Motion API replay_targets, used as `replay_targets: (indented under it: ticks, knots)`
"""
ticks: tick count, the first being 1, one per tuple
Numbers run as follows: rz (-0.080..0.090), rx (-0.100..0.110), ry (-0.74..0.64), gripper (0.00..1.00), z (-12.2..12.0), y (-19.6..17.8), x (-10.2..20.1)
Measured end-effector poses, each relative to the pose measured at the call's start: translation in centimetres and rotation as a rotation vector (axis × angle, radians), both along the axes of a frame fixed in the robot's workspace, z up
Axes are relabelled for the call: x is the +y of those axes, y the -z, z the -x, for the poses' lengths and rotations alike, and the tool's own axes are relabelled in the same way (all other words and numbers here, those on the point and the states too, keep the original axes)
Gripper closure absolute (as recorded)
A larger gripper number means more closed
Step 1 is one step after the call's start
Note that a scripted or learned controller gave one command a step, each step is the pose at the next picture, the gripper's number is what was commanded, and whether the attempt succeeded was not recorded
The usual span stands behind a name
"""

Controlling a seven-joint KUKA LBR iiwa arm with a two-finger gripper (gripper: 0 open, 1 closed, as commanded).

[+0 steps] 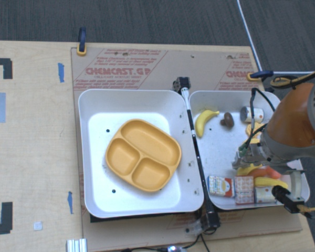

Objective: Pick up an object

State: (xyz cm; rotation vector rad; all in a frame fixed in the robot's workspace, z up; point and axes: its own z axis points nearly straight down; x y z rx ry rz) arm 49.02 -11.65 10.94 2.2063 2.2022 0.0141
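My gripper hangs low over the right bin, below the arm's orange band. It sits just above a cluster of yellow and orange pieces near the bin's front right. In front of them lie two small cartons and a yellow piece. A banana and a small brown object lie at the back of that bin. A white and grey cylinder rests near the back right, partly behind cables.
The left bin holds a yellow divided plate. A black divider rail runs between the bins. The arm's body covers the right bin's right side. Cables loop above the wrist.
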Motion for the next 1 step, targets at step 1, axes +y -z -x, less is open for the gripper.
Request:
replay_targets:
  ticks: [1]
  knots:
    - [-0.011, 0.023, -0.003, 1.0, 1.02, -7.53, 6.87]
